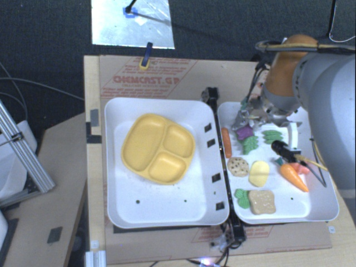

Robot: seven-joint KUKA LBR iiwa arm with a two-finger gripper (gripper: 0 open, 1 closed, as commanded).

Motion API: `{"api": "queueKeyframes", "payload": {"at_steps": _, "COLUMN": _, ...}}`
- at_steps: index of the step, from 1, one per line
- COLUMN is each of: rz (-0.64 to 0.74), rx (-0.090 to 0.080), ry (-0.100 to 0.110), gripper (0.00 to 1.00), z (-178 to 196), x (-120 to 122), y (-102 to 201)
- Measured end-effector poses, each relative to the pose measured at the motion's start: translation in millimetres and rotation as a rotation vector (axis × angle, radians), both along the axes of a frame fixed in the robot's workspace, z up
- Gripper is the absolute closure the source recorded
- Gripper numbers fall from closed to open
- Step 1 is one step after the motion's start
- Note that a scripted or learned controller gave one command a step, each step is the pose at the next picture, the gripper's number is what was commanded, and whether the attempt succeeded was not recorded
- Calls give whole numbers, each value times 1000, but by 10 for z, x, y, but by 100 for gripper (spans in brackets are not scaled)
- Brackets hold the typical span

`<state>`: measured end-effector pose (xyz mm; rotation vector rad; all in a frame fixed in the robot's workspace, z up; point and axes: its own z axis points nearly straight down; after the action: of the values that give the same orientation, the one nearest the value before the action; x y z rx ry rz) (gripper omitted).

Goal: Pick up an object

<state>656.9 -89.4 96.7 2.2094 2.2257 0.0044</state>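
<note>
Two white bins sit side by side on the table (58,166). The left bin (167,211) holds a yellow plate (158,148) with three compartments. The right bin (314,204) holds toy food: a cookie (238,166), a bread slice (261,201), a carrot (293,177) and several green pieces (250,144). The end effector (248,121) hangs low over that bin's far left part, just above a purple toy (243,132); I cannot tell whether the two touch. Whether the end effector is released or clenched cannot be told either.
</note>
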Motion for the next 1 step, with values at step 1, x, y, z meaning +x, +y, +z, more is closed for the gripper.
{"api": "queueKeyframes", "payload": {"at_steps": 1, "rz": 4, "rx": 4, "ry": -8, "gripper": 100, "z": 974, "x": 151, "y": 707}}
